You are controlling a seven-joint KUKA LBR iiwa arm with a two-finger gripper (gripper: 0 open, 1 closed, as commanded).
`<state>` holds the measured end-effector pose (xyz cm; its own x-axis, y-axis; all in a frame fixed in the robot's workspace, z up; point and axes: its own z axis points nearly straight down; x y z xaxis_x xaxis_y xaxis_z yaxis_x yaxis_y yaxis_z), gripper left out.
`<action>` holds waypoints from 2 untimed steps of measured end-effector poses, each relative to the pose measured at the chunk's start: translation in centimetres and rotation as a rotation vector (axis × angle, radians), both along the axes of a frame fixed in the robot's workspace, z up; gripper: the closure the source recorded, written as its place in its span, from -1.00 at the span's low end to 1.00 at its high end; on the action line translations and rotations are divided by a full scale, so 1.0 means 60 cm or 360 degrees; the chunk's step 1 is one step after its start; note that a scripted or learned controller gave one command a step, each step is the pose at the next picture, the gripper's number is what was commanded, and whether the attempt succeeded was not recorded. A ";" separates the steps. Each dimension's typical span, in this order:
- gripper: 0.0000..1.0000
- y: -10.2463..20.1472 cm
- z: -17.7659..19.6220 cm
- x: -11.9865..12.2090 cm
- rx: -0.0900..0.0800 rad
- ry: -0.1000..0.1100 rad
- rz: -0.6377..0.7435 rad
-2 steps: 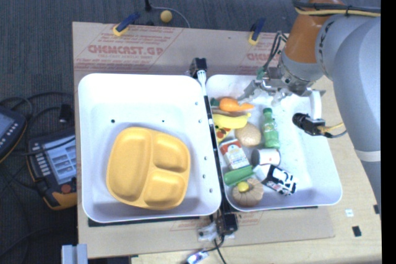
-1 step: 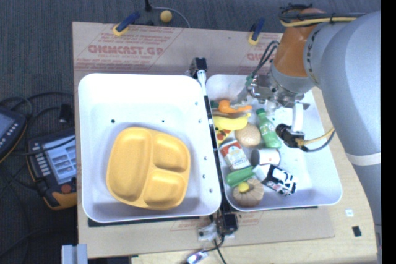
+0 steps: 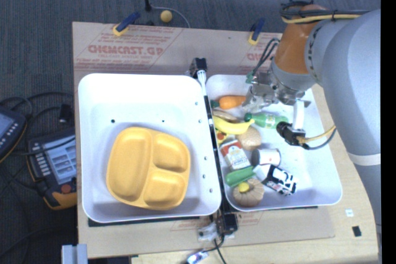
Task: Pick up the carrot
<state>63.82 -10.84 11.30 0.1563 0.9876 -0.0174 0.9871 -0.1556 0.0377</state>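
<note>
The carrot (image 3: 231,102) is a short orange piece lying in the far left corner of the right bin (image 3: 322,190), just behind a banana (image 3: 232,125). My gripper (image 3: 258,97) hangs low over the bin, directly to the right of the carrot and close to it. Its tip is dark and cluttered, and it sits partly over a green bottle (image 3: 270,120). Nothing is visibly lifted off the bin floor.
The right bin is crowded: a red and white carton (image 3: 235,155), a white cup (image 3: 266,156), a green vegetable (image 3: 239,176), a beige bun (image 3: 248,193) and a black and white toy (image 3: 280,182). The left bin (image 3: 99,96) holds a yellow divided plate (image 3: 148,167).
</note>
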 end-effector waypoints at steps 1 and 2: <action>-1.00 -0.004 -0.003 -0.003 -0.0005 0.0011 -0.0002; -1.00 0.152 0.125 0.054 0.0039 0.0045 -0.0074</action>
<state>67.03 -1.74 18.77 0.2019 0.9794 0.0017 0.9794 -0.2019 0.0053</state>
